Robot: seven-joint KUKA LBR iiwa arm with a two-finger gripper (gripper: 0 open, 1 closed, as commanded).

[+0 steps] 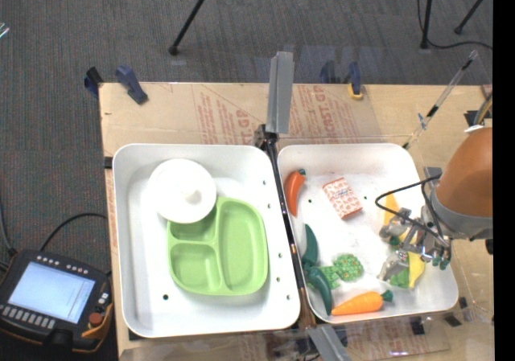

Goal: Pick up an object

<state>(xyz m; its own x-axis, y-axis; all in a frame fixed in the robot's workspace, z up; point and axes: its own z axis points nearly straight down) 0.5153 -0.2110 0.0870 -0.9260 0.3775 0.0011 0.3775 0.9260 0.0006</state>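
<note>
By the right edge of the right bin (364, 162), tucked partly under the gripper (401, 263): a yellow toy (416, 271), probably the thing to go for. Hard to say what shape, with half of it hidden by metal. Looks like hollow plastic play food, so guessing light, stiff, a bit slick, and not fragile at all. Probably best pinched across the narrow middle rather than at a tapered end, since smooth rounded plastic likes to squirt out sideways. No need for much squeeze.

Can't tell how far open the gripper is, or whether it has hold of anything. Too cluttered and small from above. Sits right on top of the toy, at least.

Just beside, toward the near edge: a carrot (360, 301). A little further left, broccoli (348, 265), close enough to get nudged on a sloppy approach. Another yellow bit (390, 203) up behind the gripper. Mid-bin, a red box (342, 197), well apart. Along the left edge, a pepper (294, 190) and some dark green veg (314, 267).

Over in the left bin (133, 287): a green tray (219, 245) with a white bowl (185, 189) overlapping its far corner. Nowhere near the action.
</note>
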